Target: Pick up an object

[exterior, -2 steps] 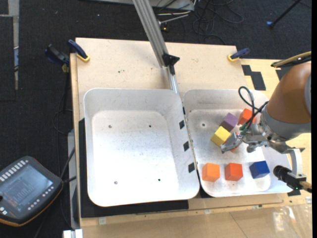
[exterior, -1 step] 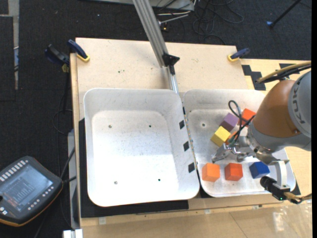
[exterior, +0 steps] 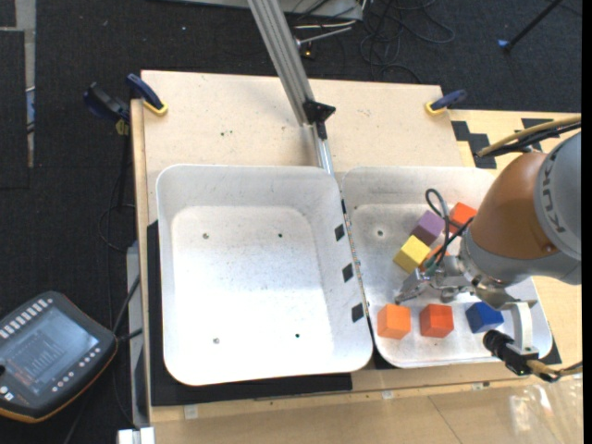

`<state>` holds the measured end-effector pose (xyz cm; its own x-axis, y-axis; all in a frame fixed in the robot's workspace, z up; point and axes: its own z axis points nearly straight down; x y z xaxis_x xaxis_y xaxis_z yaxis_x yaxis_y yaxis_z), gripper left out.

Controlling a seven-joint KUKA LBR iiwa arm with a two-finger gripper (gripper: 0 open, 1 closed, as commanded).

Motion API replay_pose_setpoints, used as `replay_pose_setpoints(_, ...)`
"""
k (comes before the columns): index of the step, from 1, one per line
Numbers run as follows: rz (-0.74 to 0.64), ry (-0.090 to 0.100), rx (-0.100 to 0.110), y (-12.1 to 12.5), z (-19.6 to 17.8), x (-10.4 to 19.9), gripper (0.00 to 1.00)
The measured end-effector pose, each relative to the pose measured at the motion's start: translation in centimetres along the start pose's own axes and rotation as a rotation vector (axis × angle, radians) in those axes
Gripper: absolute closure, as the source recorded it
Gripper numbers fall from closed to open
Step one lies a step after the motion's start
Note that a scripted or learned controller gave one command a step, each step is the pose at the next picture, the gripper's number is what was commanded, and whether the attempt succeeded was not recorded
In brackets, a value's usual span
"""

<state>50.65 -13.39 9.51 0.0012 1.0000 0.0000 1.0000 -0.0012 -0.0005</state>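
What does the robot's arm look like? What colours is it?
The arm is fat and round, grey with a big orange band above the wrist. At its end sits a small silvery metal claw, with thin green and red wires looping beside it.

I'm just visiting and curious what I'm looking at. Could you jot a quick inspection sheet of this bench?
Surface: pale bench bearing a left bin and a right bin.
Job's things: in the right bin, orange block, red block, blue block, yellow block, purple block, another orange block.
Clutter: nothing seen.
Tool: tool low in the right bin among the blocks; grip unclear.
Cables: black cables on the floor behind.
Surroundings: handheld controller at lower left; clamps on the bench corners.
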Motion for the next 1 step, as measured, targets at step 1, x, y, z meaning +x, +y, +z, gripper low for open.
replay_pose_setpoints(1,0.000,0.000,-0.003,0.10,-1.05,-0.01,1.00)
